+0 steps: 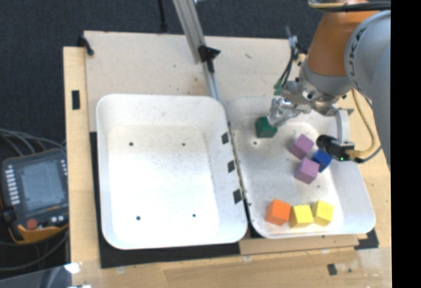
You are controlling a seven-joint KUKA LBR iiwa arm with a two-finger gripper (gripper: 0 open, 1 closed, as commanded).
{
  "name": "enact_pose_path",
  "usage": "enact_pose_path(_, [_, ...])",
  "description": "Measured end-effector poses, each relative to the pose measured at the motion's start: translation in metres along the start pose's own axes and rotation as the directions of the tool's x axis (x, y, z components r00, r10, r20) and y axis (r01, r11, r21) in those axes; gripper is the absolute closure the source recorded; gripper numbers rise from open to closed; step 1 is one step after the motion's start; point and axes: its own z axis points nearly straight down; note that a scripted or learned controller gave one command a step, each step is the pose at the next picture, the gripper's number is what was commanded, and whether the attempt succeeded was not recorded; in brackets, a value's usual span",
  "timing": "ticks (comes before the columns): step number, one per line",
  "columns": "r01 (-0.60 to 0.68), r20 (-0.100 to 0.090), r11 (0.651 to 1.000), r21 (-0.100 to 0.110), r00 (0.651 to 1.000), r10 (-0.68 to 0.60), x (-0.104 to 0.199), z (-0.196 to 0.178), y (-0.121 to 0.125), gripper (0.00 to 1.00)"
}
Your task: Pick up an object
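Observation:
A small green block lies in the right bin, near its far left corner. My gripper hangs from the grey and orange arm right at the block's upper right edge and touches or nearly touches it. The view does not settle whether the block is held. Further into the same bin lie two purple blocks with a blue block between them. Along the bin's near edge an orange block and two yellow blocks stand in a row.
The left bin sits beside the right one, its floor bare but for dark specks. A slanted metal pole rises behind the bins. A black cable connector hangs off the arm over the right bin. A handheld control pad lies off the bench at left.

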Motion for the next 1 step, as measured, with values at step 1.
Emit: enact_pose_path(1, [0.005, -0.001, 1.0, 0.0, 1.0, -0.005, -0.0017, -0.0402, 0.0015, 1.0])
